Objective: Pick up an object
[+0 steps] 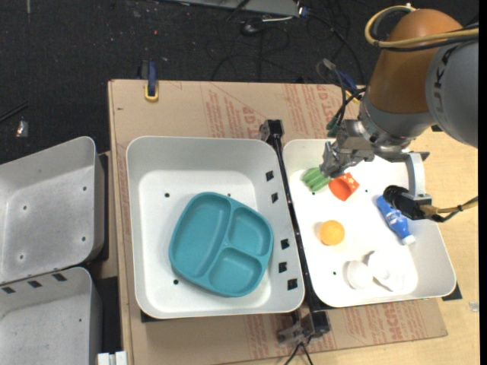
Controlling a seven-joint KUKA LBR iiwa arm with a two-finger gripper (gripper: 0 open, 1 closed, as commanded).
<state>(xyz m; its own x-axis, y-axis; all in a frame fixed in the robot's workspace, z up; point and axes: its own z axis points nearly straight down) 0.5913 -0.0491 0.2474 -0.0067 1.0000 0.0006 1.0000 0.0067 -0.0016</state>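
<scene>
My gripper point(332, 167) hangs over the far left part of the right bin point(434, 268), right above a green object point(313, 179) and an orange-red block point(343, 187). Those two lie side by side just under the fingertips. An orange ball point(332, 233) rests in the middle of that bin. A blue tube with a white cap point(394, 218) lies toward the right side. A white cup-like object point(370, 274) sits near the front wall.
The left bin point(144, 204) holds a teal divided plate point(221, 243). A black divider point(283, 204) runs between the two bins. Two white lids point(46, 204) lie on the floor at the left.
</scene>
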